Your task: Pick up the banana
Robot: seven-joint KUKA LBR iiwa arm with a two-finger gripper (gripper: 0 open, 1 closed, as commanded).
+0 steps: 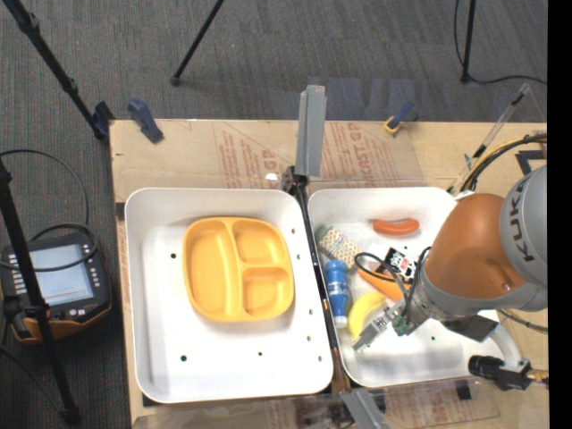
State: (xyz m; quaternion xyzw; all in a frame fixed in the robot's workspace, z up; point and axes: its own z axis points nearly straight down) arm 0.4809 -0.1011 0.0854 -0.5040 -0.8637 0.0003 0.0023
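Yellow banana (365,311) lies just left of the pincer (375,331), long axis slanting up-right; whether the pincer grips anything, I cannot tell.

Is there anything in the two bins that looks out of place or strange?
Nothing stands out. The yellow tray lies flat in the left bin. The banana lies among loose toys in the right bin, beside the gripper.

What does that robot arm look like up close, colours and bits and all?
The arm is bulky and rounded: a grey shell with dark "KUKA" lettering, then a glossy orange band above the wrist. It tapers to a small gripper with metal fingers and a green part. Black and yellow cables loop behind it.
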